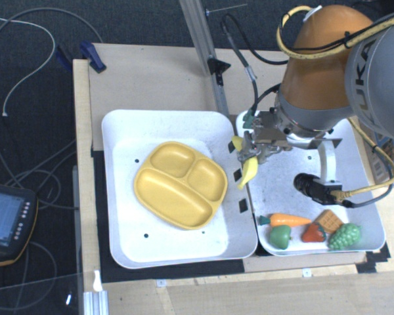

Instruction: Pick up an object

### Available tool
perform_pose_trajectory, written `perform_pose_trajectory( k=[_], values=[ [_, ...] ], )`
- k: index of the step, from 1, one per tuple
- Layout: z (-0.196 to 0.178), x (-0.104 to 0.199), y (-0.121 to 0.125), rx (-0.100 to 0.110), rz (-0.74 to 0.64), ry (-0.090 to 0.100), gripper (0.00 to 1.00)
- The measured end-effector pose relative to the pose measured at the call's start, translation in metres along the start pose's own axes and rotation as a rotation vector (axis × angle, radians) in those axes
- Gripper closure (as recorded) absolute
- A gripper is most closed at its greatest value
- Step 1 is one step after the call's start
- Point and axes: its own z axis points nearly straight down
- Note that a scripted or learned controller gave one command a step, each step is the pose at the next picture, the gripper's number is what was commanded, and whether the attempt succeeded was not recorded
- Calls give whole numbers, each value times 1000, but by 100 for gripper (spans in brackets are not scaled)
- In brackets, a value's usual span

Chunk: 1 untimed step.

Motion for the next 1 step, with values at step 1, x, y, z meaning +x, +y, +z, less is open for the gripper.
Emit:
perform_pose_trajectory(
  k=[1],
  values=[
    [8, 48, -13, 0, 0, -1, 100]
  ],
)
